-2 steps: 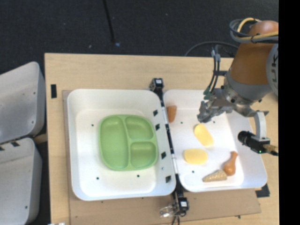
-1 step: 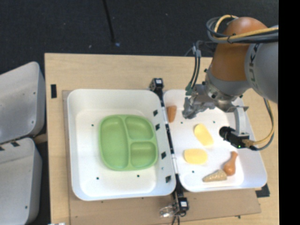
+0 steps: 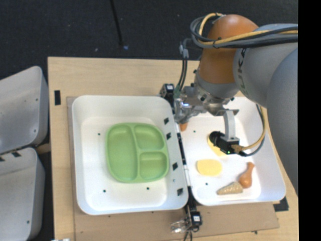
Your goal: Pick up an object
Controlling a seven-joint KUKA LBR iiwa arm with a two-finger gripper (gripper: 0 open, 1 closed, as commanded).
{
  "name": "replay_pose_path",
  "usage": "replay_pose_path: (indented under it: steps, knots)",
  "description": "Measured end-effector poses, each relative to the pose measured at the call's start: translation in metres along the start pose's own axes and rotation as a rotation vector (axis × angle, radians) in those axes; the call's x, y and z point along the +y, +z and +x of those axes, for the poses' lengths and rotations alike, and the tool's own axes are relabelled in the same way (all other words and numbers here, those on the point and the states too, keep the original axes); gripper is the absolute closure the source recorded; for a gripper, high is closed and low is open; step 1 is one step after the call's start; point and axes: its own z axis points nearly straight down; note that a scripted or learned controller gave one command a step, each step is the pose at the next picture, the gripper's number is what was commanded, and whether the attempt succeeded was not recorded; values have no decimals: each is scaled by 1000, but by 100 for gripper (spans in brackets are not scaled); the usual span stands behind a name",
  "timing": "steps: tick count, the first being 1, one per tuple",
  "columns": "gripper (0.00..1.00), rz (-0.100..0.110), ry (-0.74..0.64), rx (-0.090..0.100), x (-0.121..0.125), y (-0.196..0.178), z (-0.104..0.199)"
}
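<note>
Gripper (image 3: 182,117) hangs low over the left edge of the right bin (image 3: 266,185), just beside the divide between the two bins, under the grey wrist and the orange band of the arm (image 3: 225,39). Its tip is lost in metal parts and shadow, so I cannot tell whether it is released or clenched, and nothing can be seen caught in it.

Furthest left, the left bin (image 3: 90,195) holds a green divided plate (image 3: 136,152), lying flat near its middle. At the divide, right below the gripper, is a small orange bit (image 3: 183,127); whether they touch I cannot tell.

Inside the right bin, a black part with a green light (image 3: 223,143) hangs from the wrist over a yellow piece (image 3: 213,143) and partly hides it. Nearer the front lies a flat yellow oval (image 3: 209,167). Beyond it, a tan cone (image 3: 229,189) lies on its side, and an orange drumstick-shaped toy (image 3: 246,175) lies just beside the cone's wide end.
</note>
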Motion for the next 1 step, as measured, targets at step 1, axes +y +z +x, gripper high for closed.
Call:
replay_pose_path:
  steps: [1]
  knots:
    - [100,-1,0,1,30,2,51]
